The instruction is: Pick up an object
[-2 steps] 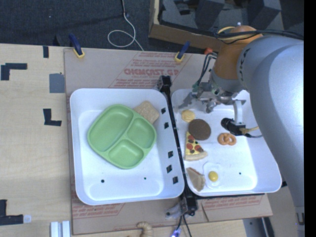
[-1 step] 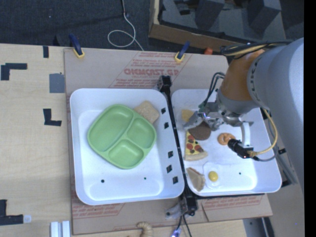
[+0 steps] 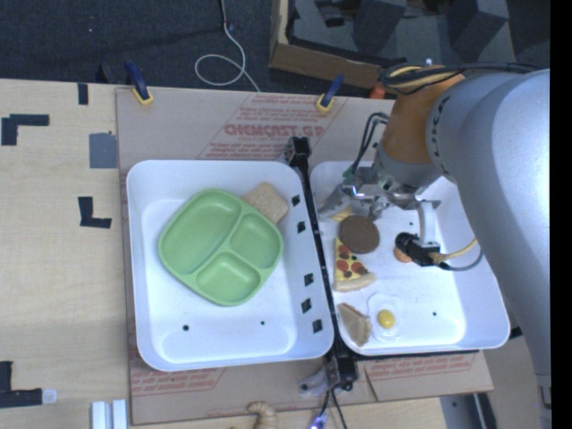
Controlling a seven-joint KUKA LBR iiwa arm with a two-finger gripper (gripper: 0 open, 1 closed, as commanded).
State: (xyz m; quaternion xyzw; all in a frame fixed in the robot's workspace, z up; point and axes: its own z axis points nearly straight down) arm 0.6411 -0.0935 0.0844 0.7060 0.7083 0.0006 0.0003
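My gripper [image 3: 361, 197] hangs low over the back of the right bin [image 3: 465, 329], reaching in from the right. Just in front of it lies a round brown patty [image 3: 359, 236]. A pizza slice [image 3: 350, 268] lies next to the patty, against the bin's left wall. Nearer the front rest a fried egg [image 3: 386, 317] and a tan sandwich piece [image 3: 356, 323]. A small yellow bit [image 3: 341, 214] peeks out at the gripper's left. No object is seen held.
The left bin [image 3: 152, 329] holds a green divided plate [image 3: 221, 246] with a tan toast piece [image 3: 266, 201] at its back right corner. A black divider [image 3: 308, 257] runs between the bins. The grey arm [image 3: 500, 150] covers the right bin's far right side.
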